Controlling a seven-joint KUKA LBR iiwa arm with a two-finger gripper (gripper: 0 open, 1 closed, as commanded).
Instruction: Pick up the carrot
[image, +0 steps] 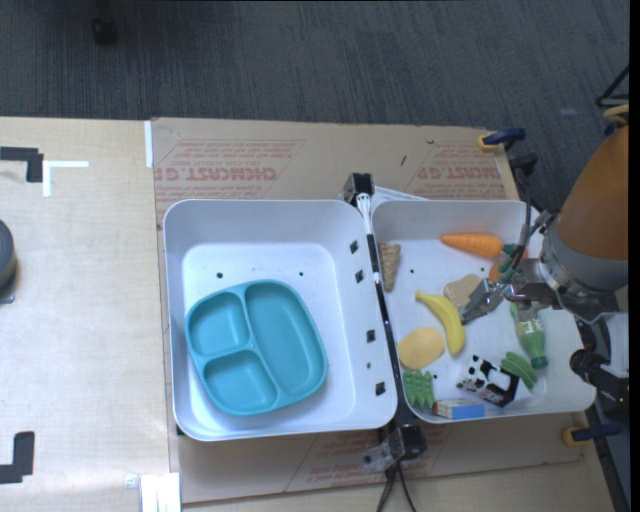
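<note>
right bin (560, 400) holds carrot (472, 243); jaws (482, 302) near banana (445, 318)

Arm (600, 215) cut off at right edge.

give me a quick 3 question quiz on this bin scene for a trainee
1. True or false: the carrot lies in the bin with the blue divided plate.
2. Which fruit lies beside the gripper: A) banana B) apple C) grapes?
3. Fill in: the carrot lies near the right bin's ____ wall.

Key: 1. False, it lies in the right bin. 2. A. 3. Far.
</note>
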